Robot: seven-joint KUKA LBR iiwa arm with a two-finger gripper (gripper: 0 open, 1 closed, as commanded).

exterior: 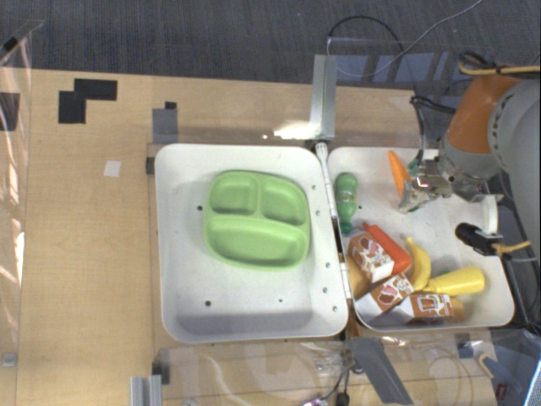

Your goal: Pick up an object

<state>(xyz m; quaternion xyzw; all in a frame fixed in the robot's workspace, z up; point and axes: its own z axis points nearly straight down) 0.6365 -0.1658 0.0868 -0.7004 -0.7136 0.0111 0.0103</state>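
- Carrot (396, 170): the orange carrot-shaped piece looks like the likeliest target, since it lies alone in the upper part of the right bin (439, 227), just beside the pincer and apart from the other things.
- Pincer (416, 198): it hangs low over the right bin, just right of the carrot's lower end; the metal tips point down, but I cannot tell whether they are spread or pressed together, and nothing shows between them.
- Doing the step well, as a judgement: the tips should be centred over the carrot's thicker middle, straddling its narrow width, before descending; closing near the tapered end risks it slipping out.
- Green bottle (345, 194): it lies by the wall between the bins, near the carrot yet clear of it, so a sideways nudge is unlikely to disturb it.
- Crowded corner: a banana (419, 263), a yellow bottle (456, 282) and brown snack packs (372, 257) lie touching and overlapping in the lower half of the bin; picking there would be harder.
- Left bin (177, 227): it holds a green divided plate (256, 219), well apart from the arm.
- Counter (76, 252): pale wood around both bins.
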